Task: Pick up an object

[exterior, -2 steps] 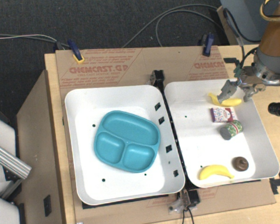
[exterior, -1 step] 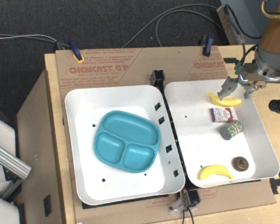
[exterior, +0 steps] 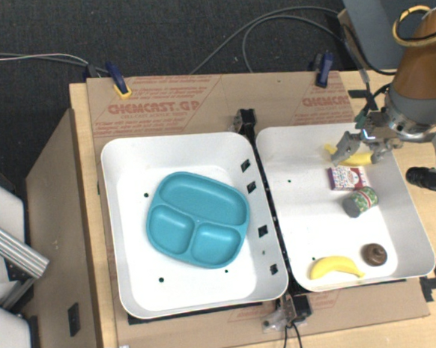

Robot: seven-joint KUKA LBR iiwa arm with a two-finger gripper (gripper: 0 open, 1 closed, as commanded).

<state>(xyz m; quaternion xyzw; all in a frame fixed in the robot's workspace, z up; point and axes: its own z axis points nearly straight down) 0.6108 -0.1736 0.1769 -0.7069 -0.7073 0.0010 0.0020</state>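
White bins sit side by side: the left bin (exterior: pixel 123 214) carries a teal tray (exterior: pixel 197 218) mid-floor, the right bin (exterior: pixel 304 215) the small pickables. The gripper (exterior: pixel 361 145) hovers at its far right corner, fingers apart over a yellow piece (exterior: pixel 357 158), holding nothing; a banana (exterior: pixel 335 267) lies along the near edge

Glossy plastic teal plate (exterior: pixel 197 219)
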